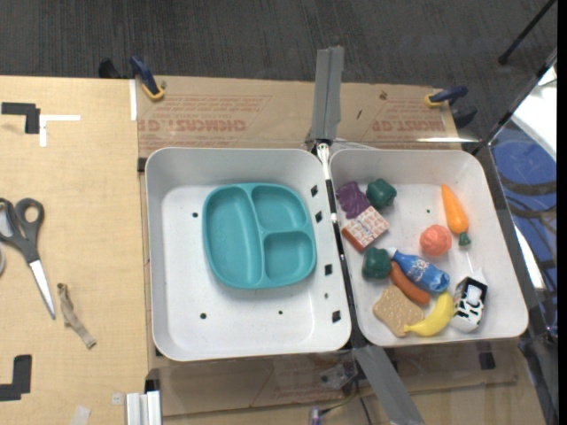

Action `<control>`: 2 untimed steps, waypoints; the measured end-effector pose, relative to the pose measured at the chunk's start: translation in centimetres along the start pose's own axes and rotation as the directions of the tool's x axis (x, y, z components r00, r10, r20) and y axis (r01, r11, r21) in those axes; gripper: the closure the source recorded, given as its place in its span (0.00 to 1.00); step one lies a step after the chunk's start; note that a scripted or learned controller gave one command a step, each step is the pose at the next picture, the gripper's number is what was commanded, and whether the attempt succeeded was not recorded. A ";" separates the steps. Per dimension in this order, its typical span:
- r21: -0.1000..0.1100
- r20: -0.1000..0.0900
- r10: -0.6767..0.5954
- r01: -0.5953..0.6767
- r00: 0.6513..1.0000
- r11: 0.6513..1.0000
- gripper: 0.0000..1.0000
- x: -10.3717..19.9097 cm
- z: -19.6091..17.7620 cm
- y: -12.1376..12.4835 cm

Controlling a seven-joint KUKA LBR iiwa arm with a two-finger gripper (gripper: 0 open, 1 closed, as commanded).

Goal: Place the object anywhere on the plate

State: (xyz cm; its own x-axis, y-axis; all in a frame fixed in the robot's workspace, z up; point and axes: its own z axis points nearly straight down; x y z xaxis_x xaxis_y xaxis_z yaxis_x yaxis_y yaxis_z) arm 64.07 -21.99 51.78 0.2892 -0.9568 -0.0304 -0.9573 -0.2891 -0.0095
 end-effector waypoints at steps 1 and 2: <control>0.003 0.006 0.003 -0.003 1.000 1.000 1.00 0.0 -0.7 -0.2; 0.006 0.011 0.006 -0.006 1.000 1.000 1.00 0.0 -1.5 -0.3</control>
State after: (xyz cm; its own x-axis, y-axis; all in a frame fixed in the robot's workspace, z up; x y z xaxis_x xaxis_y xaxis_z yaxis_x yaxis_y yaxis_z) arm 64.39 -21.92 53.27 0.2838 -0.9580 -0.0416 -0.9589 -0.2834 -0.0154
